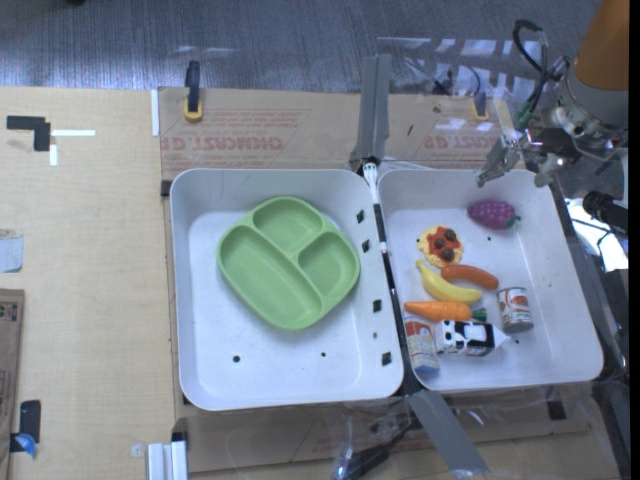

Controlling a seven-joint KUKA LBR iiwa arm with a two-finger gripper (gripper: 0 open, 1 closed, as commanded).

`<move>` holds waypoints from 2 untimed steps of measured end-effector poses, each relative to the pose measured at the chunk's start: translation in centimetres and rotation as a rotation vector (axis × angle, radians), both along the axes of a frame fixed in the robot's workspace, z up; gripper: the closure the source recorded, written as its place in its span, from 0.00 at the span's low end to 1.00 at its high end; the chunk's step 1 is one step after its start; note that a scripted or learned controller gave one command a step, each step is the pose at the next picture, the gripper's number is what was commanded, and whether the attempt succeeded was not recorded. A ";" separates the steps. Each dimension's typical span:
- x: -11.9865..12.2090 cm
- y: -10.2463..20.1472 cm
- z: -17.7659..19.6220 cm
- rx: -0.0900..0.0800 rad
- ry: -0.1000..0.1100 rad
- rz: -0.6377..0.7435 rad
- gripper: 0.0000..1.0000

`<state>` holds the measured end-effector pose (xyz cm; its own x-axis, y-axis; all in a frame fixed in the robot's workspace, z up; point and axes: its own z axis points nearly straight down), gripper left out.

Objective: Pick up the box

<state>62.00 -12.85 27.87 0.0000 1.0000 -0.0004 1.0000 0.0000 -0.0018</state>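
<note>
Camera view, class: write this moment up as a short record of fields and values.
left bin: green divided plate
right bin: grapes, pizza slice, sausage, banana, carrot, can, cow-print box, small carton
hand: above the right bin's far edge
box: lying in the bin, not held

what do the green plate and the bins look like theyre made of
Green plate: looks like moulded plastic, matte, one even colour, with three rounded compartments. Left bin and right bin: probably thin formed plastic, white and smooth, with rounded corners and a faint sheen; painted metal can't be ruled out.
</note>
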 end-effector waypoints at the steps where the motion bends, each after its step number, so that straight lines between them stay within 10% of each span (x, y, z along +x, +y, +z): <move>1: -0.9 -1.8 -15.3 0.000 0.000 0.116 0.00; 2: 3.5 -3.9 -17.6 0.019 0.031 -0.001 0.00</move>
